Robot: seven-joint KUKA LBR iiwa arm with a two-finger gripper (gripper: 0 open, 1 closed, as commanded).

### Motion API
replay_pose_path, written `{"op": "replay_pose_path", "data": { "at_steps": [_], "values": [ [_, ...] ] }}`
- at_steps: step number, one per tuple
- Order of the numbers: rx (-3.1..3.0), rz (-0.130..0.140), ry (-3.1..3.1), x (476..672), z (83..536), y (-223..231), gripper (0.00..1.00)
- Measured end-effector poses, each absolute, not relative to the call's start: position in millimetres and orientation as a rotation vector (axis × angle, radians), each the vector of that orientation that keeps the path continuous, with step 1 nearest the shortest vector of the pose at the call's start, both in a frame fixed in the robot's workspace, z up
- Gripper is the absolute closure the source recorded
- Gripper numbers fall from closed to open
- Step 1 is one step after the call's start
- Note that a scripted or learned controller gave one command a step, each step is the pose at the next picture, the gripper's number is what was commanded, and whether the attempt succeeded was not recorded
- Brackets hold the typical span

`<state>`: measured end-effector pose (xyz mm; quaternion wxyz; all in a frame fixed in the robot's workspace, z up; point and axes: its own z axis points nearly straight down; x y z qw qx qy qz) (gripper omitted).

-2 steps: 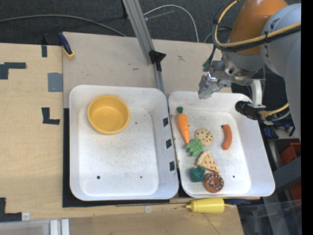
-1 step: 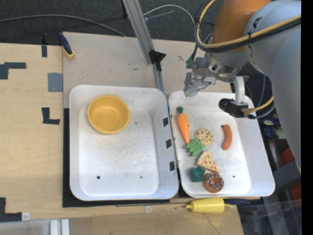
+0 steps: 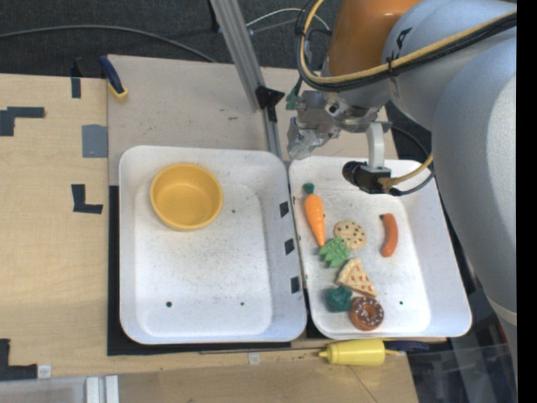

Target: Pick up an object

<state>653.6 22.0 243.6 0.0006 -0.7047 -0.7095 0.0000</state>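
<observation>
Tool [image 3: 304,141] hovering over the far rim between the two bins; nothing gripped that I can see.

I see the arm [image 3: 436,65] reaching in from the right, the tool above the top-left corner of the right bin [image 3: 436,309]; I cannot tell how it is set. Right bin holds the toy food: a carrot [image 3: 314,215] just below the tool, a cookie [image 3: 349,233], a green leafy piece [image 3: 334,252], a pizza slice [image 3: 357,277], a dark green piece [image 3: 338,299], a doughnut [image 3: 367,313] and a sausage [image 3: 388,234] off to the right. Left bin [image 3: 201,309] carries a yellow bowl [image 3: 186,195]. A yellow bottle [image 3: 356,353] lies on the tabletop [image 3: 50,267] at the near edge.
</observation>
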Motion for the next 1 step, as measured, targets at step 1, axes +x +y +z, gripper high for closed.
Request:
{"op": "replay_pose_path", "data": {
  "at_steps": [1],
  "values": [
    [-2.212,0.003,-2.227,654.7,227.8,76.7,1.00]
  ]
}}
